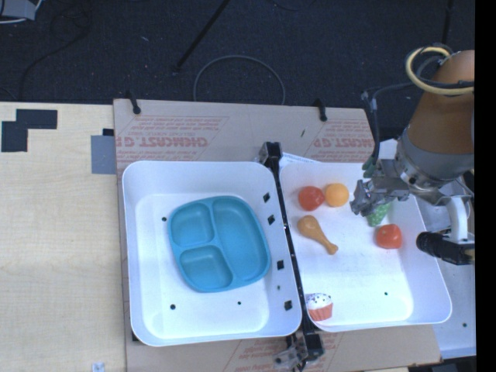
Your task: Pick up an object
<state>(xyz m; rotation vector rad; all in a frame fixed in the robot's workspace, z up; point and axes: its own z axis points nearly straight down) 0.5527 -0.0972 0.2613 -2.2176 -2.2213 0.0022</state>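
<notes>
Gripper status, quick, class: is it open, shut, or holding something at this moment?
Gripper: low in the right bin, right over a green object; whether it is open, shut or gripping cannot be told.

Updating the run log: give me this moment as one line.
arm: over right bin | gripper: low by green object | grasp: unconfirmed | nearby: red tomato | left bin: blue plate
</notes>
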